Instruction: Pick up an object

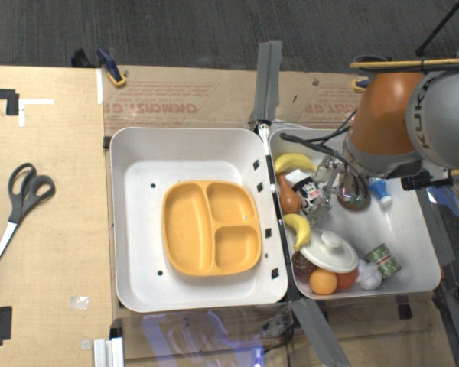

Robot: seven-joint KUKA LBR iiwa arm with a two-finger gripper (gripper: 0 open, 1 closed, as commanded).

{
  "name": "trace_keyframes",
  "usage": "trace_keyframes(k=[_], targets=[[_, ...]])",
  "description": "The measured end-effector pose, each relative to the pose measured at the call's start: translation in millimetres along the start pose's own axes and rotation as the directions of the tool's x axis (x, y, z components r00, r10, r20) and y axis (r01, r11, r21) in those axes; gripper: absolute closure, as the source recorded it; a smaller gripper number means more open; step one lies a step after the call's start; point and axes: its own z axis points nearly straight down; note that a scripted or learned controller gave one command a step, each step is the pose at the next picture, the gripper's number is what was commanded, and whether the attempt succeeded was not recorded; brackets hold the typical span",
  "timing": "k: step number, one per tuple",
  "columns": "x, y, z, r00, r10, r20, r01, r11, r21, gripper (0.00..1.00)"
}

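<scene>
My gripper (323, 192) hangs low in the right bin (413, 243), near its left side, under the orange band of the arm (390, 109). It is just above a small black and white item (304, 186). A yellow banana (293, 162) lies behind that item and a reddish brown round object (289, 200) lies to its left. A second banana (298, 230) rests in front, beside a white lid with a knob (330, 251). Nothing shows as held.
An orange fruit (323, 282), a green packet (383, 261) and a blue item (380, 190) also lie in the right bin. The left bin (134, 205) holds a yellow divided plate (212, 227). Scissors (21, 201) lie on the bench at the left.
</scene>
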Motion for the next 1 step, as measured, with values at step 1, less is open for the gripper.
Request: trace_keyframes(k=[1], targets=[[8.7,-4.9,0.0,1.0,0.0,-0.001,0.0,1.0,-0.002,0.0]])
